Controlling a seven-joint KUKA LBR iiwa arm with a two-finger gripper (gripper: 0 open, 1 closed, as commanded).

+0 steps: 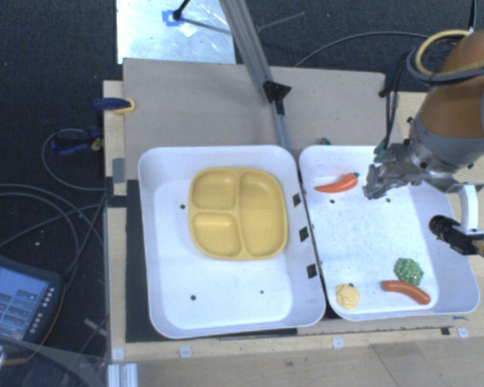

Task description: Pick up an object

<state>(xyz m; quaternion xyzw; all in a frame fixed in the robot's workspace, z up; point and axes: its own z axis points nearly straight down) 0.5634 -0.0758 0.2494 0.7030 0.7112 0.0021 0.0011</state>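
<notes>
**Q:** What occupies the two bins?

**A:** The left bin (165,297) bears a yellow divided plate (238,214) with three compartments, lying flat near its centre. The right bin (452,297) holds four small items: an orange toy carrot (336,184) near the far-left corner, and, along the near edge, a yellow toy item (348,296), a green broccoli-like piece (408,270) and an orange-red sausage-shaped piece (405,291). The broccoli-like piece lies just beside the sausage-shaped piece.

**Q:** Where is the gripper, and how do the jaws stand?

**A:** The gripper (377,185) hangs over the far part of the right bin, just to the right of the toy carrot's green tip. The arm (460,103), grey with an orange band, enters from the right. From this slanted overhead view the jaws appear as a dark grey mass; whether they are spread or closed cannot be told, and nothing can be seen between them.

**Q:** Does the gripper touch the carrot?

**A:** The two are close together; whether they touch cannot be told. The carrot lies on the bin floor.
</notes>
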